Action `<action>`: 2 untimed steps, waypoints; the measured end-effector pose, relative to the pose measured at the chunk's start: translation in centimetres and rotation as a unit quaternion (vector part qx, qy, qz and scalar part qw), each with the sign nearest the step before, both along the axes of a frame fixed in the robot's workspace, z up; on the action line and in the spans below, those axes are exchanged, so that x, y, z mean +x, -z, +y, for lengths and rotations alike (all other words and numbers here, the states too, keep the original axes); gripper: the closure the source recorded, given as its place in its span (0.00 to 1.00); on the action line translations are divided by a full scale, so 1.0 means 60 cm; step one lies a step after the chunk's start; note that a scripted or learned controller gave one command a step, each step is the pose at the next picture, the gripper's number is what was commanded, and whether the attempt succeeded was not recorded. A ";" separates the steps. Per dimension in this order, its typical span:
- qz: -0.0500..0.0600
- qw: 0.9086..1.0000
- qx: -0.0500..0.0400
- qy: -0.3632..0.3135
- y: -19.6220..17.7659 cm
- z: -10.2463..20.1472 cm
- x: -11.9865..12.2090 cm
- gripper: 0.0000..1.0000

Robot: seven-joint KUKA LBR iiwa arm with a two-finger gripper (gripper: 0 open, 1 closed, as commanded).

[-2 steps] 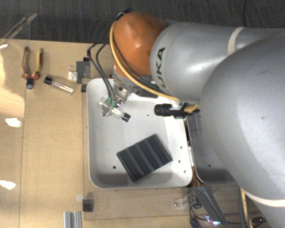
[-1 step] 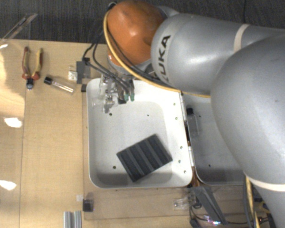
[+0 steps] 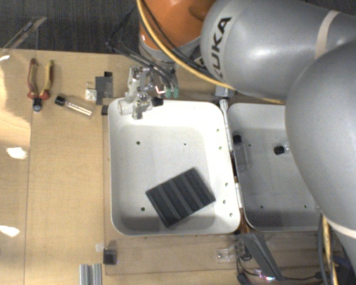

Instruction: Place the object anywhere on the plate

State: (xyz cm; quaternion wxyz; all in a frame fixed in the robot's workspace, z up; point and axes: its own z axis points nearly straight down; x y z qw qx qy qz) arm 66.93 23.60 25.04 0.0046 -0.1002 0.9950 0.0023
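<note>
Right bin (image 3: 267, 177) largely covered by the grey arm (image 3: 296, 58); only its left portion visible, with small dark marks too small to identify. Gripper (image 3: 137, 108) hard to make out against wrist hardware; spread of the fingers cannot be told, nothing seen held. Dark ribbed flat object (image 3: 180, 197) lying in the left bin (image 3: 166, 129), lower middle, near the front wall, clear of the gripper. Long axis diagonal, from lower left up to upper right; ribs parallel to it. Arm entering from the right, orange band (image 3: 172, 8) at top, wrist down over the left bin's far left corner. Pliers (image 3: 40, 83) on bench, well left.
</note>
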 end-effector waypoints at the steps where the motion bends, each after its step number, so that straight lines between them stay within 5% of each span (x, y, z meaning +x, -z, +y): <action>1: 0.001 0.987 -0.001 -0.164 0.142 0.000 -0.001 1.00; 2: -0.002 0.992 -0.001 -0.124 -0.035 -0.057 0.001 1.00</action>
